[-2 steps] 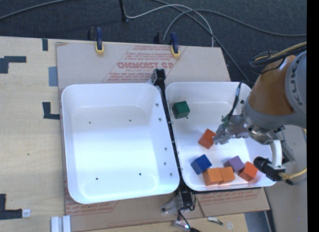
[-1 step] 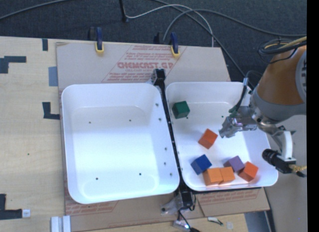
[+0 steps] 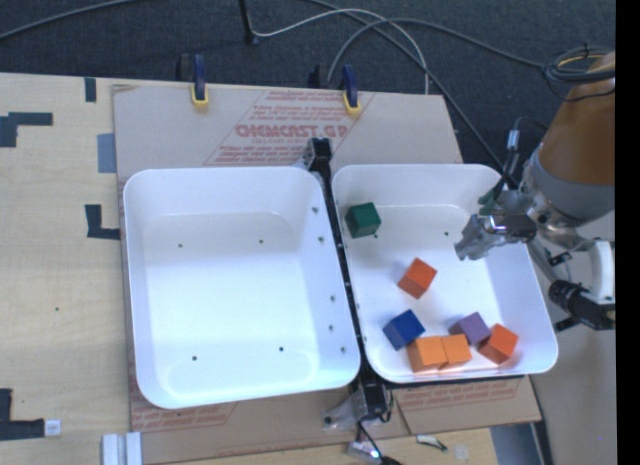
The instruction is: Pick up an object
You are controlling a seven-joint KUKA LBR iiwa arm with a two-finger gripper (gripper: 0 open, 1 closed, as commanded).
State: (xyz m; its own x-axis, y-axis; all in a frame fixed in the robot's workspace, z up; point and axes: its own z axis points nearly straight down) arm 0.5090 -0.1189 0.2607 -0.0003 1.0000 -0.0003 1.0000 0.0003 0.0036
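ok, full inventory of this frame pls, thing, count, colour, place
bins: 2, white, side by side on the bench
green cube: 1, right bin, far left corner
orange cubes: 4, right bin; one mid, three along near edge
blue cube: 1, right bin, near edge
purple cube: 1, right bin, among the near-edge orange ones
clamps: 2, blue and yellow, far edge of cardboard
arm: 1, grey and orange, right
gripper: 1, over right bin's right side

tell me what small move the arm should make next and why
Probably shift the gripper left and toward the camera, over the lone orange cube, then descend. The gripper hangs above the right bin near its right side with nothing seen in it, and that cube stands apart from its neighbours, while the blue cube and the purple cube crowd the front cluster.
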